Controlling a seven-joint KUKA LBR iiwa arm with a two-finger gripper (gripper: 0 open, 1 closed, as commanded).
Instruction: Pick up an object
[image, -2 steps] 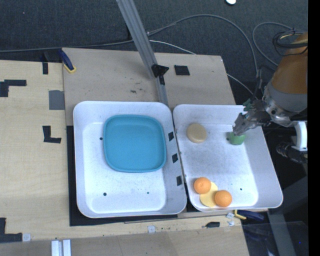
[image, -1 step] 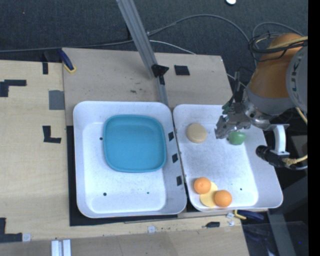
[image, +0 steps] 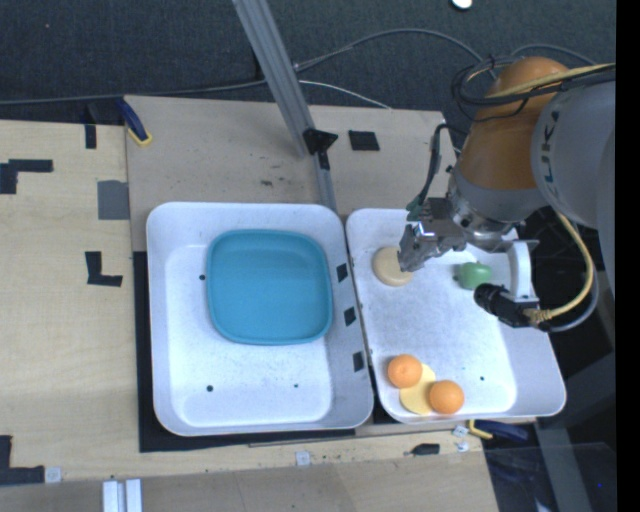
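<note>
Two-finger gripper (image: 410, 258) down in right white bin (image: 450, 330), fingertips touching round tan disc (image: 388, 268); finger spread impossible to tell. Small green object (image: 472, 273) just right of fingers.

The wooden bench (image: 60, 300) carries two white bins: the left bin (image: 170, 330) and the right bin (image: 500, 370), touching side by side.

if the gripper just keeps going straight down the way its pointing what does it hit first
Most likely the round beige object in the right bin: the gripper hangs right at its edge, pointing down. Height above it is hard to judge.
</note>
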